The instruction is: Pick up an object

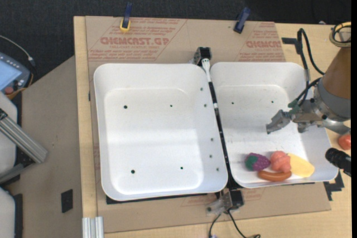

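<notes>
Several toy foods lie together near the front edge of the right bin (pixel 251 78): a purple grape bunch (pixel 257 161), a pink-orange lumpy piece (pixel 280 161), a yellow piece (pixel 302 166) and an orange-red sausage shape (pixel 274 175) in front of them. My gripper (pixel 276 123) hangs over the right half of that bin, reaching in from the right, behind and above the toys and apart from them. I see nothing between its fingers.
The left bin (pixel 150 125) sits beside the right one, with a black divider strip (pixel 215 114) between them. Both rest on a cardboard sheet (pixel 167 36) with blue clips at the back. Cables run along the right bin's right side.
</notes>
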### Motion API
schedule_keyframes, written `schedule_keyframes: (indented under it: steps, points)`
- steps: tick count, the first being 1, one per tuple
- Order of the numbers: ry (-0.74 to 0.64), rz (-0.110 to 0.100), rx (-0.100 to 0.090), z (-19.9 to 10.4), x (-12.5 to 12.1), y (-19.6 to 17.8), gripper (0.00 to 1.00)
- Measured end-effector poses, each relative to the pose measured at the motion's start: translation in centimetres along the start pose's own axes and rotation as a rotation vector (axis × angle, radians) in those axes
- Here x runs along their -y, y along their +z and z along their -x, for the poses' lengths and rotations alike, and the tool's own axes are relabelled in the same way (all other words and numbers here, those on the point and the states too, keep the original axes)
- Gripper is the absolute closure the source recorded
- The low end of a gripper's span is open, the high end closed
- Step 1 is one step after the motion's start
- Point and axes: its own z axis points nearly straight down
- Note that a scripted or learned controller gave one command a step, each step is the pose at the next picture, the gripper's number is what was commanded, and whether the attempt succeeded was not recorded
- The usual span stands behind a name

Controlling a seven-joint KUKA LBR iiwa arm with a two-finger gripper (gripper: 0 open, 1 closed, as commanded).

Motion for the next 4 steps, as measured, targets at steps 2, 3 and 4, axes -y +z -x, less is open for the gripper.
schedule_keyframes:
  steps: [2,3,4]
  points:
    - [0.004,-0.002,0.0,-0.4,0.4,-19.0,0.0]
    - [-0.001,0.005,0.003,-0.6,0.1,-20.1,1.0]
    - [0.006,-0.005,0.0,5.2,-0.2,-14.3,1.0]
